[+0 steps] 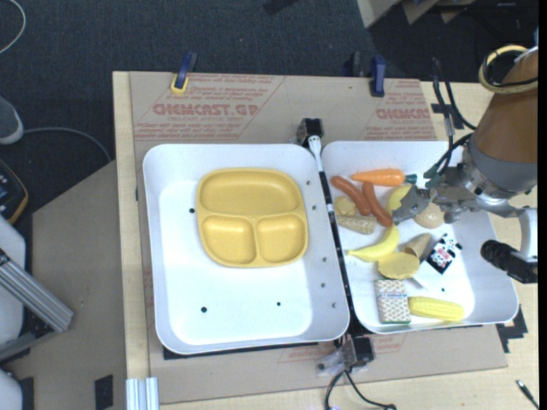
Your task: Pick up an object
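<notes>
The right bin [491, 263] holds a heap of toy food. An orange carrot [378, 177] lies at the back, with two red sausages [361, 196] in front of it. A yellow banana [380, 246] curves across the middle, and a corn cob [436, 308] lies at the front. My gripper [414, 204] hangs low over the bin's middle, next to a small yellow piece [398, 197] and a pale round piece [428, 219]. Nothing shows held in it.
A yellow divided plate [252, 215] sits in the left bin [248, 314]. In the right bin there are also a tan peanut [354, 223], a beige piece [398, 266], a patterned box [391, 301] and a black-and-white item [442, 254]. The arm [508, 135] covers the right bin's far right side.
</notes>
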Tool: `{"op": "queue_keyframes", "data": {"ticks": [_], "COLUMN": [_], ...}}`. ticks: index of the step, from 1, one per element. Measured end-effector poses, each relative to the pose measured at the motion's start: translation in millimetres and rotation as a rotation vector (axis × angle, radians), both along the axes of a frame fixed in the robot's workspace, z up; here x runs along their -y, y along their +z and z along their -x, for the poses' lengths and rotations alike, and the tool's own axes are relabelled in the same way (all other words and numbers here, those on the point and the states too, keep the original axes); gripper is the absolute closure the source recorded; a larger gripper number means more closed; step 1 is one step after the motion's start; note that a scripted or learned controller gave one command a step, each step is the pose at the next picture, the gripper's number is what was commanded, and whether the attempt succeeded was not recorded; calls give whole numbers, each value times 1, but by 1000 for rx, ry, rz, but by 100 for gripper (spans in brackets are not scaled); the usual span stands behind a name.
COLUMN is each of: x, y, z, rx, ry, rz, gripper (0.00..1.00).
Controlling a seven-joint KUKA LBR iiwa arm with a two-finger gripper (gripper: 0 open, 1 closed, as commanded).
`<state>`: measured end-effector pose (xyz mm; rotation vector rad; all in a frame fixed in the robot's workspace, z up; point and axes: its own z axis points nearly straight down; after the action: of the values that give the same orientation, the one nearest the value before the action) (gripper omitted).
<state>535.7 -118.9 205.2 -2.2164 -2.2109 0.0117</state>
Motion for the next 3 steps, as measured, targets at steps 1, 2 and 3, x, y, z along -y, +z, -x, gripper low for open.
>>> {"op": "queue_keyframes", "data": {"ticks": [1, 2, 3], "x": [0, 8, 4], "y": [6, -51, -95], "z": [-3, -6, -4], "rx": [13, 6, 6], "ry": [3, 1, 2], "rz": [2, 0, 0], "gripper": [0, 0, 0]}}
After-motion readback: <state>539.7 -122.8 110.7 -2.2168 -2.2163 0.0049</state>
